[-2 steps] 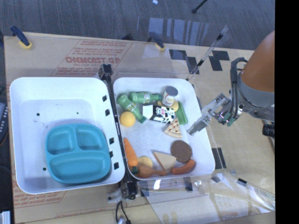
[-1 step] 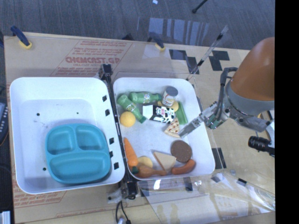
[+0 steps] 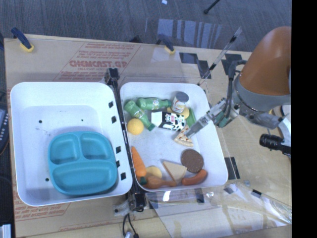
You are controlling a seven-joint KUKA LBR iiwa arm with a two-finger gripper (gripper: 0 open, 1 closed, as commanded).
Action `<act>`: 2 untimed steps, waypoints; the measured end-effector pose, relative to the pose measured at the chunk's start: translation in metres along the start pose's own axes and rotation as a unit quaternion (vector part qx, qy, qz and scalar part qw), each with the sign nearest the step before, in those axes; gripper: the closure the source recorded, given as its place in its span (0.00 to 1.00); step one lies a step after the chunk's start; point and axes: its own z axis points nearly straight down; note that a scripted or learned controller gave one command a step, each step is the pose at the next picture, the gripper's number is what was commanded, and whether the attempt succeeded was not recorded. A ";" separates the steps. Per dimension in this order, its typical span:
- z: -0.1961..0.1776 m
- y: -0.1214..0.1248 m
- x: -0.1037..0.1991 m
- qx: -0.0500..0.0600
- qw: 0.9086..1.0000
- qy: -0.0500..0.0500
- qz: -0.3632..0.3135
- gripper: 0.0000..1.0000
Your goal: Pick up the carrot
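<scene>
The carrot is a short orange piece lying lengthwise against the left wall of the right bin, toward its front. My gripper reaches in over the right side of that bin and points down-left, its tip just above a pizza slice. It stands well to the right of the carrot and a little behind it, with nothing visibly held. The grey wrist and orange band hang over the bench to the right of the bin.
Around the carrot lie a yellow lemon, green vegetables, a cow-patterned carton, a small can, a brown patty, a bread slice and a sausage. The left bin holds a blue divided plate.
</scene>
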 end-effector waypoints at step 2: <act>0.081 -0.003 0.033 0.003 1.000 0.003 -0.030 0.00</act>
